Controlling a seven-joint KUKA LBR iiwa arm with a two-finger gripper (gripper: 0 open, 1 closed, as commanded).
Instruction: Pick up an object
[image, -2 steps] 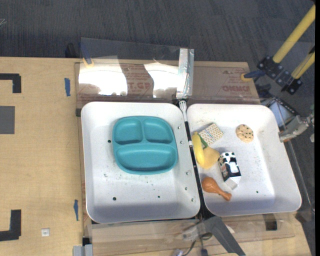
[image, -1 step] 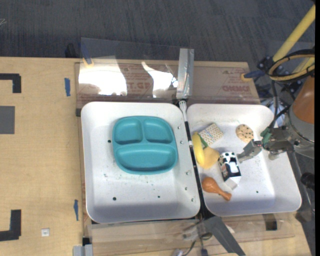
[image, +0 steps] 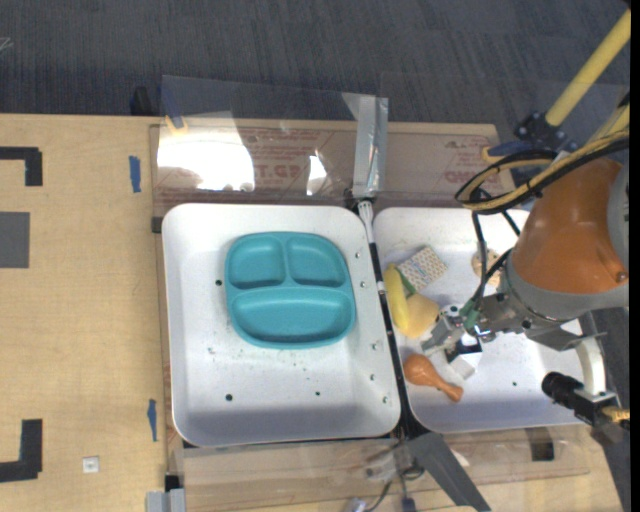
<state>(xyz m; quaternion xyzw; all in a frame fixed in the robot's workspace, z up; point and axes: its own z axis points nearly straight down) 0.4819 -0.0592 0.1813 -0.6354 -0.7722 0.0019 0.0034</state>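
Left bin (image: 200, 390): teal plate (image: 290, 288) | right bin (image: 520, 395): banana (image: 408, 308), drumstick (image: 432, 377)

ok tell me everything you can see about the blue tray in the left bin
The blue tray is a teal, smooth, plastic-looking divided plate with rounded corners. It has three compartments: two smaller ones along its far side and one long one along its near side, with raised ridges between them. It lies flat and right way up, roughly in the middle of the left bin, resting on the bin's white floor. Nothing else touches it.
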